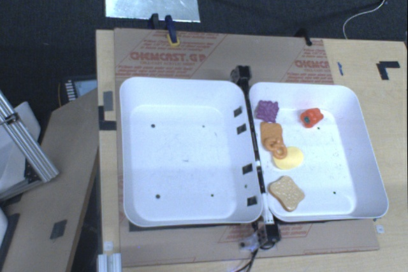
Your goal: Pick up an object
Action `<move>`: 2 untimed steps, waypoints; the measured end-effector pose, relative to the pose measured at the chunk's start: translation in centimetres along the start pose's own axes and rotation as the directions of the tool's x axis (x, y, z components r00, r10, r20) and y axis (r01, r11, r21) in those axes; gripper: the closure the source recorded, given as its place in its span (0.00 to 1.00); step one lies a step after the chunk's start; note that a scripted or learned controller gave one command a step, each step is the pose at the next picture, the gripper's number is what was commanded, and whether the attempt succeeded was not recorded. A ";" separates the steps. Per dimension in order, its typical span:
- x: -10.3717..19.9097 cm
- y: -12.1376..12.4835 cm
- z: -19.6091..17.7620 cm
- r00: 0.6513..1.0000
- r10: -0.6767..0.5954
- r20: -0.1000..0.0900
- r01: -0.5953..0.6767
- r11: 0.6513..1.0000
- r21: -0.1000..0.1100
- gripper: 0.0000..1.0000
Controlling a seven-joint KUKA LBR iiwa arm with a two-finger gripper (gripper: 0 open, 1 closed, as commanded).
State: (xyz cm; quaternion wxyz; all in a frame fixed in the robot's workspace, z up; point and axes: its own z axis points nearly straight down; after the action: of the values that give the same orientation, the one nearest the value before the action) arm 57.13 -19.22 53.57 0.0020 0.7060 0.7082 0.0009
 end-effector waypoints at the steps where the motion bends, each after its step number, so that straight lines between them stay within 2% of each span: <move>1: 10.7 4.5 0.1 1.000 -0.014 -0.004 0.014 1.000 -0.001 0.00; 2: 19.5 9.1 2.3 1.000 -0.011 -0.005 0.011 1.000 0.003 0.00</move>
State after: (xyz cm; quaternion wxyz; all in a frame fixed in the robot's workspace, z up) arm 66.21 0.30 51.26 -0.0005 0.7020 0.7121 0.0016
